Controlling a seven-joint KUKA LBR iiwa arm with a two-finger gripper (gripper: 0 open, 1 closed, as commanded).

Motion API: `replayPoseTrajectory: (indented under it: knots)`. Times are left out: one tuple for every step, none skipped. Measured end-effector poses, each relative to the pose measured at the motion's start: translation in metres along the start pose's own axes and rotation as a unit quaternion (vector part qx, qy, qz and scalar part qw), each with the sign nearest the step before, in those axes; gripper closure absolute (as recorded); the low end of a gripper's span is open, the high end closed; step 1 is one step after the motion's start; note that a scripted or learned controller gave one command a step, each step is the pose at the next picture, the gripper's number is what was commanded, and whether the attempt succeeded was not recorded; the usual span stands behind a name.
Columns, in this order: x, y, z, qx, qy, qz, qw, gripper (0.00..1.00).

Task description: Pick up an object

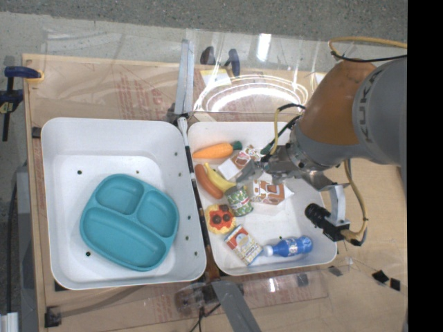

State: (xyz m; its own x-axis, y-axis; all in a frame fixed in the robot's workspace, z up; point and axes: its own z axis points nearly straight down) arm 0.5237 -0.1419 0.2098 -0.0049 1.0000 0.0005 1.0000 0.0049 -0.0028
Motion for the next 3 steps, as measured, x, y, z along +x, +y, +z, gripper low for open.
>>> replayPoseTrajectory:
  knots:
    - [-0.001,0.022,0.099,0.0,0.0,-0.062,0.9981,0.0]
    - [0.009,0.008,0.123,-0.001,-0.001,-0.076,0.9971,0.0]
    - [0.007,0.009,0.112,-0.002,-0.002,-0.077,0.997,1.0]
